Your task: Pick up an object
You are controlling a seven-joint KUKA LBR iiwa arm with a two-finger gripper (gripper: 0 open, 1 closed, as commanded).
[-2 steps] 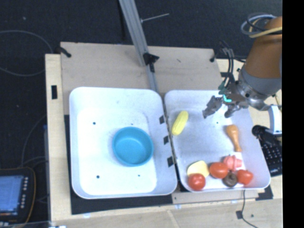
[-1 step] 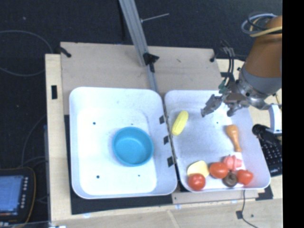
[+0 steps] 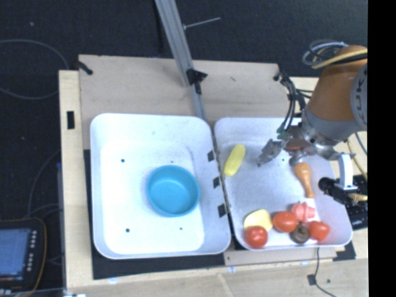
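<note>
I see my tool (image 3: 270, 153) low in the right bin (image 3: 247, 193), beside the yellow corn (image 3: 234, 159), fingers slightly apart, gripping nothing.

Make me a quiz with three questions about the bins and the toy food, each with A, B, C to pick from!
1. Where is the blue bowl?
A. left bin
B. right bin
C. on the floor

2. What colour is the corn-shaped piece?
A. purple
B. yellow
C. black

3. How does the gripper stand?
A. lifting the bowl
B. over the right bin, nothing seen between its fingers
C. clamped on a tomato

Answers:
1 A, the bowl sits in the left bin.
2 B, it is plainly yellow.
3 B, it hangs above bare bin floor beside the corn piece.
</note>
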